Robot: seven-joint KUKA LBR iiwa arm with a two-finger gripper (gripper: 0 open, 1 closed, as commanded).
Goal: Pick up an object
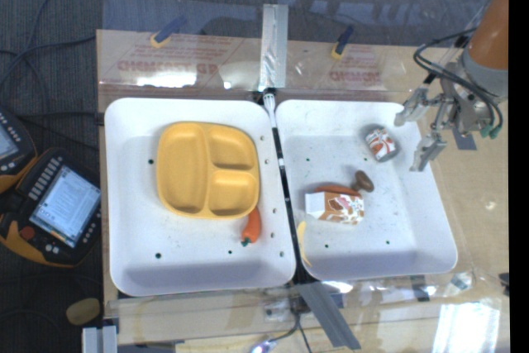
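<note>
Carton nearest — pincer spread, hovering over right bin edge, holding nothing.

Red lettering is showing upside down on the cardboard sheet behind the bins, too blurred to read. Print on the small carton and the handheld screen is staying illegible too.

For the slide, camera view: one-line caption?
Open gripper hovers at right bin's edge near small can; yellow tray and carrot in left bin.
</note>
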